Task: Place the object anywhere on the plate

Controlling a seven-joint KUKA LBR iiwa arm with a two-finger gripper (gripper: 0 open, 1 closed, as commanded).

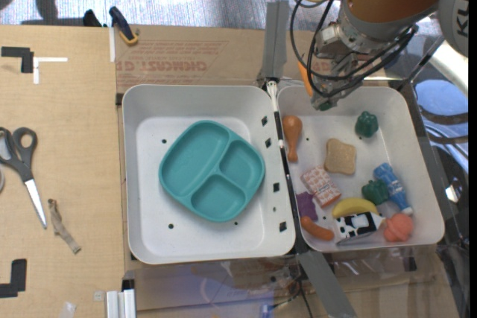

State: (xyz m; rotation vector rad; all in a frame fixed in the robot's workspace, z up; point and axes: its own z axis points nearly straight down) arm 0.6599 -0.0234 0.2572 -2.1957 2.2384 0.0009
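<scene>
A teal three-compartment plate [212,171] is lying in the left bin [134,160]. The tool [322,102] is hovering over the right bin's [414,160] back corner, apparently carrying nothing; whether it is spread I cannot tell.

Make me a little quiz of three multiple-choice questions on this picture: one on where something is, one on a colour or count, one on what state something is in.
1. Where does the teal plate lie?
A. In the left bin
B. In the right bin
C. On the cardboard

2. What colour is the banana?
A. Red
B. Yellow
C. Blue

3. What is on the plate now?
A. The drumstick
B. The slice of bread
C. Nothing yet

Answers:
1. A, the plate sits alone in the left bin.
2. B, the banana is yellow, lying among the toys at the right bin's near side.
3. C, all three compartments are bare; the drumstick and bread lie in the right bin, with the tool over that bin's far left corner.
</scene>
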